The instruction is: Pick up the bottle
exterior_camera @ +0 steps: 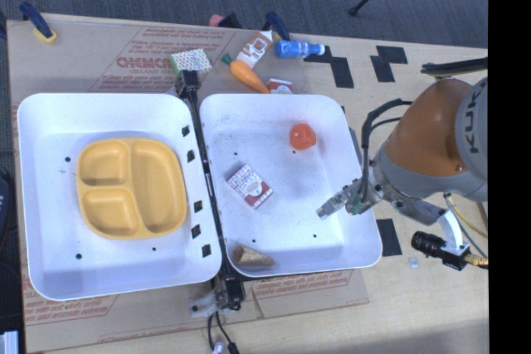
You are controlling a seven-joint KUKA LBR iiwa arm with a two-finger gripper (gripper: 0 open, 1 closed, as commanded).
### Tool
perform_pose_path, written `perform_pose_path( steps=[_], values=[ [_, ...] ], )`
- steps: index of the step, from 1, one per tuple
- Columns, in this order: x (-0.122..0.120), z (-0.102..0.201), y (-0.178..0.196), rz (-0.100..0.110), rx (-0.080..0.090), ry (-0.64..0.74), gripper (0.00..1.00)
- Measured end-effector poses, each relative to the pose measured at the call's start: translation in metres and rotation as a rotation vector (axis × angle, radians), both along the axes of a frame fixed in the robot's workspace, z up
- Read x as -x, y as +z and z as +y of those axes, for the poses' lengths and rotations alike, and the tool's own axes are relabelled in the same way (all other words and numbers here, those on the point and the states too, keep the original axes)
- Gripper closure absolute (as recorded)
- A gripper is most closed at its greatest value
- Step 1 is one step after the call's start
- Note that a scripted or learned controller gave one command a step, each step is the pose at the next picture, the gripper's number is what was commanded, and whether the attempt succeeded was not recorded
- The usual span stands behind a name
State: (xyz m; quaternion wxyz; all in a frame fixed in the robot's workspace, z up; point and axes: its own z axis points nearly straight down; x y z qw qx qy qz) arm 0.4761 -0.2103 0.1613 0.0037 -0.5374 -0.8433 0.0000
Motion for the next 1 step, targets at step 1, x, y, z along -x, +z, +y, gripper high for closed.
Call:
perform_pose_path(
  steps=[1],
  values=[
    [0.0,0.0001,-0.0137,0.0,-0.001,0.111,1.0]
  ],
)
